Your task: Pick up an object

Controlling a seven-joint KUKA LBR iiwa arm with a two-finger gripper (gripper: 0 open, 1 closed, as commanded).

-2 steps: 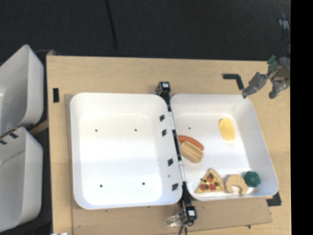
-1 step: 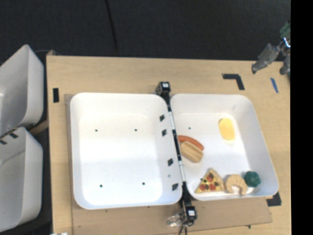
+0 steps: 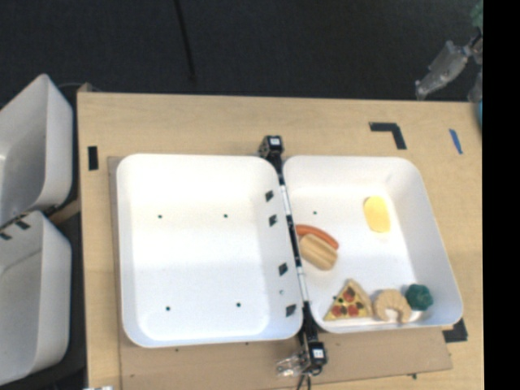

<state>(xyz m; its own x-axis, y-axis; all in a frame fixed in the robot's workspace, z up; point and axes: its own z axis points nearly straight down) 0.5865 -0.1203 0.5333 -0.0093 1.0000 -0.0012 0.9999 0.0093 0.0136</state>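
Note:
The right bin (image 3: pixel 426 218) holds several toy foods. A yellow oval piece (image 3: pixel 376 214) lies toward its far side. A hot dog in a bun (image 3: pixel 316 248) rests against the bin's left wall. Along the near wall sit a pizza slice (image 3: pixel 349 301), a beige ring-shaped piece (image 3: pixel 391 305) and a small green lump (image 3: pixel 419 296), close together. A grey, blurry shape that looks like my gripper (image 3: pixel 444 63) pokes in at the top right, beyond the bench's far edge and well away from every object.
The left bin (image 3: pixel 195 242) sits beside the right one, with a strip of black clips (image 3: pixel 285 234) along their shared rim. Two white containers (image 3: pixel 31 149) (image 3: pixel 32 299) stand off the bench's left side. Black corner marks (image 3: pixel 390 132) and blue tape (image 3: pixel 456 140) lie on the wooden benchtop.

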